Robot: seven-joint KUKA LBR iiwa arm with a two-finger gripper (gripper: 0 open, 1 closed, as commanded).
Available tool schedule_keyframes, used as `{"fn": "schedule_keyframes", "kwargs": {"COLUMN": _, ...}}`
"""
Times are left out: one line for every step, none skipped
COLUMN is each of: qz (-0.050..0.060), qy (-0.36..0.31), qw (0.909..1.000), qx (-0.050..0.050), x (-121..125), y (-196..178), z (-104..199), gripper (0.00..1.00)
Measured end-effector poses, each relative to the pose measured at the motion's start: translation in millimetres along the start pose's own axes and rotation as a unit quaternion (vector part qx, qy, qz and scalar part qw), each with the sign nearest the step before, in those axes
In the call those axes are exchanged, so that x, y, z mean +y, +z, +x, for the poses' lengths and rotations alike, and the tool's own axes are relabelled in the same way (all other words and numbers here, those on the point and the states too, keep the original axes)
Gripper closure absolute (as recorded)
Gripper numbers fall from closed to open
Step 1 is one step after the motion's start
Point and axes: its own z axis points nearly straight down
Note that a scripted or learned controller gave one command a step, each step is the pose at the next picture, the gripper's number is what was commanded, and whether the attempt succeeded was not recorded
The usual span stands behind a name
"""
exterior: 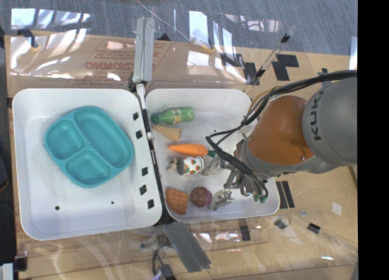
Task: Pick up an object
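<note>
The step in hand is judged to be the reach: the gripper (pixel 223 181) is lowered into the right bin (pixel 200 99), and nothing can be seen caught between its fingers, so the pick is not yet made. The arm (pixel 285 133) enters from the right of the camera view, its orange band sitting over the bin's right edge.

Several things are on offer in that bin. A green bottle (pixel 173 115) lies near the top, a cone (pixel 167 132) just below it, then a carrot (pixel 188 149), and below that a small painted cup (pixel 188 164) on its side. At the bottom a waffle (pixel 177 200) and a dark round berry (pixel 200 196) lie side by side. The metal parts of the gripper are seen between the cup and the berry, close to both (contact with either cannot be made out).

How far the gripper is spread cannot be told; wires and brackets clutter the tip.

For the next move, one object must be settled on and straddled squarely before closing. The left bin (pixel 24 169) bears a teal divided plate (pixel 89 146), well apart from the action.
</note>
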Motion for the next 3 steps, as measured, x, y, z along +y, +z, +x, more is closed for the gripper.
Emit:
{"fn": "schedule_keyframes", "kwargs": {"qz": 0.0, "qy": -0.004, "qw": 1.0, "qx": -0.002, "x": 2, "y": -10, "z": -2, "gripper": 1.0}}
{"fn": "schedule_keyframes", "kwargs": {"qz": 0.0, "qy": 0.108, "qw": 0.9941, "qx": 0.0, "x": -6, "y": -117, "z": 3, "gripper": 1.0}}
{"fn": "schedule_keyframes", "kwargs": {"qz": 0.0, "qy": 0.29, "qw": 0.9569, "qx": 0.002, "x": -35, "y": -109, "z": 2, "gripper": 1.0}}
